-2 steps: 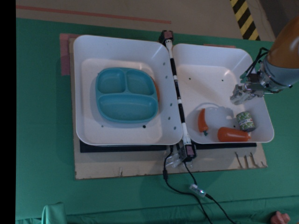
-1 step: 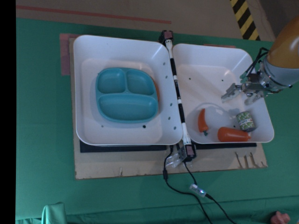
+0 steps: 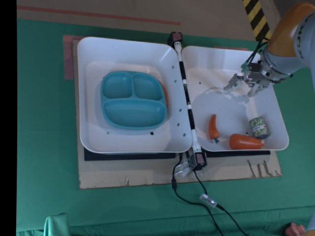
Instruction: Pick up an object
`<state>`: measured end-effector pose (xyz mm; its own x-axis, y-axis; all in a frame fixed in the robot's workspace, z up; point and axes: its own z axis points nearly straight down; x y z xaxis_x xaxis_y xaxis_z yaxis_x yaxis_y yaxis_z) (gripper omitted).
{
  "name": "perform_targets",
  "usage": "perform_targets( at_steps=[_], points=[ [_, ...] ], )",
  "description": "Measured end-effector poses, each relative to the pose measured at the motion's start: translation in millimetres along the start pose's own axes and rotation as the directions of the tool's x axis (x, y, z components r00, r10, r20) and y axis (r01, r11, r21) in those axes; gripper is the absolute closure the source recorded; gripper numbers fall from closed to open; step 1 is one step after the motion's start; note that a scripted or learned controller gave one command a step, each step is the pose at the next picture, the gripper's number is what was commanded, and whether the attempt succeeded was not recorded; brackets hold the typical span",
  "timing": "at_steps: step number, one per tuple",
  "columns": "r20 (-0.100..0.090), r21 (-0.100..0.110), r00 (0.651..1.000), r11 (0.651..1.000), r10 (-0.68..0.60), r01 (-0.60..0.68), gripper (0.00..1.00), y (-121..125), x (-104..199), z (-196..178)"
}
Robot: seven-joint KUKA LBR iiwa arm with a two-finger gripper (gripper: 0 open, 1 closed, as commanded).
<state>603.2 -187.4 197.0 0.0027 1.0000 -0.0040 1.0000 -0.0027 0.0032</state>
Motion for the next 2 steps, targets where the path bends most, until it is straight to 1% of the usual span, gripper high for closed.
perform_targets(
  at_steps=[1,2],
  points=[
    [-0.001,0.0,1.0,1.0,-0.001,0.001,0.0,64.0,61.0,1.5],
    [-0.002,0.002,1.0,1.0,-0.001,0.001,0.0,97.6,93.1,-8.9]
  ],
)
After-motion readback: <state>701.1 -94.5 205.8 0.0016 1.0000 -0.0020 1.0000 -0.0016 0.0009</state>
